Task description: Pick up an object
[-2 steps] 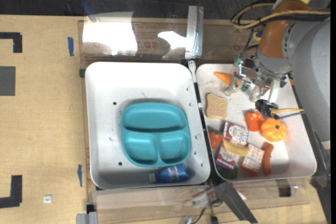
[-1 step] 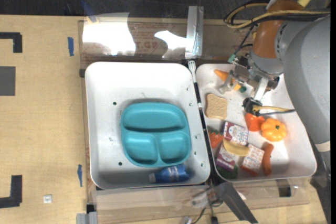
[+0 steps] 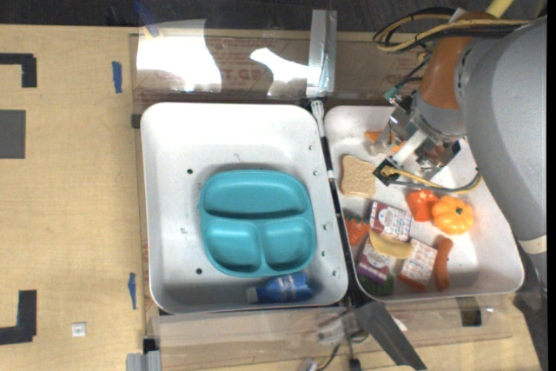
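Now, the gripper point(image 3: 413, 152) hangs low over the far part of the right bin point(image 3: 504, 269), with the wrist coming in from the view's right. From this slant I cannot tell whether it is open or closed, and nothing can be seen held in it.

Nearest is the toast point(image 3: 355, 175), a flat tan slice just beside the gripper toward the view's left and a little toward the near side, close to the wall between the bins. Its long axis runs roughly from far side to near side. A small orange bit point(image 3: 373, 135) lies near the gripper, beyond the far end of the toast.

On the near side of the gripper sit a red piece point(image 3: 421, 202) and a pumpkin point(image 3: 453, 215), touching each other. Beyond them the heap thickens with a carton point(image 3: 392, 221), a box point(image 3: 419, 263) and a sausage point(image 3: 443, 261) packed close together. The left bin point(image 3: 165, 187) holds a teal tray point(image 3: 258, 220) and a blue bottle point(image 3: 282, 288), both well apart from the gripper.

No pick looks made yet. The toast seems the likeliest target, so the move turns on a short shift toward the view's left and then a drop. Lying flat, it may be hard to pinch from above. The rounded pumpkin may offer more to grip, though the red piece crowds it.
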Action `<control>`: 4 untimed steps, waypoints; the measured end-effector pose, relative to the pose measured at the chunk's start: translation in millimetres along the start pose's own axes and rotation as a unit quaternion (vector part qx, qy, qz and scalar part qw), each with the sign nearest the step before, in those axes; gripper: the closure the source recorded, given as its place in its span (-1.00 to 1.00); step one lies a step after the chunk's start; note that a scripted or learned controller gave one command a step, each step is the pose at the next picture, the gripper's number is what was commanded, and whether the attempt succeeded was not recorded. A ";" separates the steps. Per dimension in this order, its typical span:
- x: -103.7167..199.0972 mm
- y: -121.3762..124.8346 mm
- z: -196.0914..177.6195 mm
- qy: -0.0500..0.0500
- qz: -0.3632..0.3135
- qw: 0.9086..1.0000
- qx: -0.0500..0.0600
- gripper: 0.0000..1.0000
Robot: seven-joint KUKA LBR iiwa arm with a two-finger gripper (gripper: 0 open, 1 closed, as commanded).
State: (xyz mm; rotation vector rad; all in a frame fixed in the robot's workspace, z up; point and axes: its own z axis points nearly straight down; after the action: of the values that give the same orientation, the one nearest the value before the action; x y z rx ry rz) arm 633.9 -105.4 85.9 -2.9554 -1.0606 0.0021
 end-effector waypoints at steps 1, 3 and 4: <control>10.0 -6.1 -3.2 0.000 0.114 0.993 0.000 -1.00; 19.1 -0.9 0.2 0.001 0.240 0.971 0.000 -1.00; 24.5 2.8 0.2 0.000 0.241 0.970 0.001 -1.00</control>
State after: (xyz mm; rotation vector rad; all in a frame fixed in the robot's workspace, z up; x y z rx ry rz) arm 654.6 -92.0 85.7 -3.1229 -0.3158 0.0037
